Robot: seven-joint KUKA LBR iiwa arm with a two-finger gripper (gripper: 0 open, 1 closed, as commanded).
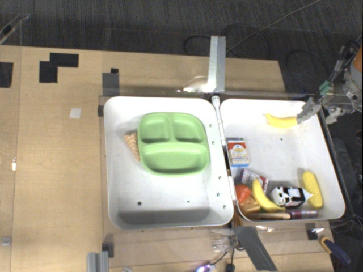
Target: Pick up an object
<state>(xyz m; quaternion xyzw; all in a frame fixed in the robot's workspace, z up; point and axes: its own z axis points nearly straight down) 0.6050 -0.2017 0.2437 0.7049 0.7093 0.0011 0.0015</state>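
Two white bins [113, 169] sit before you on the wooden bench [51, 169]; gripper [309, 111] hovers beside a yellow piece [281, 120], grip state indeterminate.

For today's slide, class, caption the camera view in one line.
Gripper poised beside a yellow banana piece in the right bin; green tray fills the left.

No lettering can be read anywhere; the small carton [238, 153] by the left wall of the right bin [334, 169] bears a red and white printed face, but its print is too small to make out
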